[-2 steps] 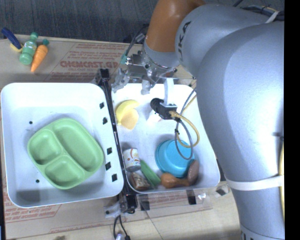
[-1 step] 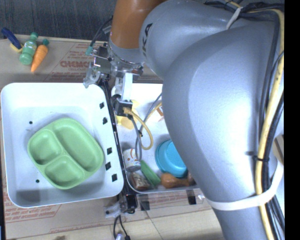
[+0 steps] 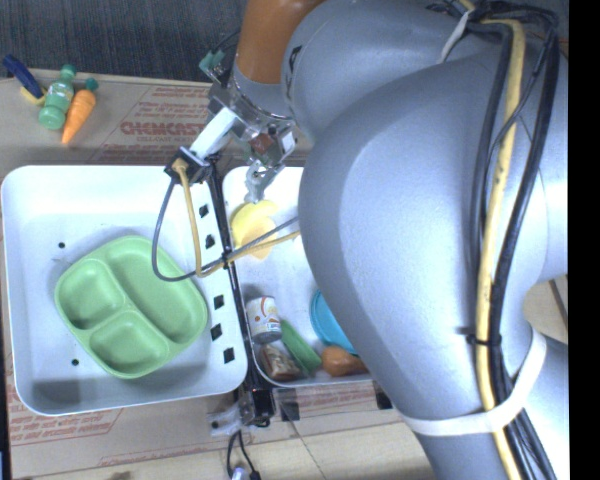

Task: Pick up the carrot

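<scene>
Carrot [image 3: 343,361] lies at near end of right bin [image 3: 280,380], orange, partly hidden under arm [image 3: 420,228], just beside green item [image 3: 300,346] and small can [image 3: 263,318]. Blue dish [image 3: 328,323] behind them, also partly covered. Left bin [image 3: 25,268] holds green divided tray [image 3: 130,305]. Yellow object [image 3: 251,224] sits farther back in right bin. Gripper [image 3: 258,180] hangs just above yellow object, well apart from carrot; cannot tell its state. Toy carrot [image 3: 78,113] and green bottle [image 3: 56,103] on cardboard [image 3: 150,118] beyond bins.
</scene>
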You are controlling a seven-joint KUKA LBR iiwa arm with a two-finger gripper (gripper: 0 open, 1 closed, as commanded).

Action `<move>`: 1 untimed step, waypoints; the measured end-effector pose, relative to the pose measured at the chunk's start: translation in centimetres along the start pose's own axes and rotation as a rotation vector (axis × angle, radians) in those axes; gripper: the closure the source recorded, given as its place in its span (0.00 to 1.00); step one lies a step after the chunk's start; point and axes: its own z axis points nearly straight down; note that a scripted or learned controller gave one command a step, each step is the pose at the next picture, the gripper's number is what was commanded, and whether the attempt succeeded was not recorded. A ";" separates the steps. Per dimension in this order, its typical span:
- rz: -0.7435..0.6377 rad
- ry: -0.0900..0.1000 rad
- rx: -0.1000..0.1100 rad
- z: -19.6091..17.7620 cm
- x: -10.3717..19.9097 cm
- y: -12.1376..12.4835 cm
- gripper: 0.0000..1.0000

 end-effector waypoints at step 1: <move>-0.103 -0.001 0.005 5.2 -1.5 -1.8 0.00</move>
